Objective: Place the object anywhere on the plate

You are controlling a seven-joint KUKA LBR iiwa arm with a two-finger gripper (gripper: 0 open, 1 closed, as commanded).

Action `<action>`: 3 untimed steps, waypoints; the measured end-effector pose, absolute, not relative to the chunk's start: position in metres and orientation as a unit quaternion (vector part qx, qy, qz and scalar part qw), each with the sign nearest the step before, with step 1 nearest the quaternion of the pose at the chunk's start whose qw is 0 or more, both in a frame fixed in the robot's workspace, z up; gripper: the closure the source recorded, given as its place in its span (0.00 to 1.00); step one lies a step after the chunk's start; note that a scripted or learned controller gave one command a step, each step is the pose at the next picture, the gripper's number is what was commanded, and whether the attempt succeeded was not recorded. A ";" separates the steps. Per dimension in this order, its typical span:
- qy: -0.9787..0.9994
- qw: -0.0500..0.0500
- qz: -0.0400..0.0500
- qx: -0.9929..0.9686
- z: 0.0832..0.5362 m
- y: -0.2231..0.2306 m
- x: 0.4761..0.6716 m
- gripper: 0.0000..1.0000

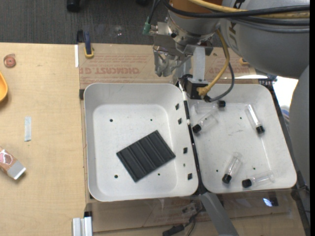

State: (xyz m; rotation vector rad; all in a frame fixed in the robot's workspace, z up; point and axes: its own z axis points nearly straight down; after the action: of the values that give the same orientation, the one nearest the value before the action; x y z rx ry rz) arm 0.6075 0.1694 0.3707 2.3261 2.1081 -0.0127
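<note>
Several clear vials [231, 164] lie at five o'clock from the gripper [166, 68], well apart, long axes mixed; its grip state I cannot tell.

My arm [261, 18] runs off the top and right edges. My pincer [167, 65] is blurred. An orange object [2, 90] on the desk [39, 107] is cut by the left edge.
</note>
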 end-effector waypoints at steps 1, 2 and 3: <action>0.815 0.000 -0.001 0.580 0.371 0.228 0.609 1.00; 0.888 0.000 -0.001 0.460 0.307 0.217 0.660 1.00; 0.965 0.000 0.000 0.264 0.316 0.216 0.625 1.00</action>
State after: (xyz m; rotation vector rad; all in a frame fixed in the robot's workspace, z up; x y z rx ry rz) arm 0.6254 0.2164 0.3158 0.8284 3.0300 -0.0009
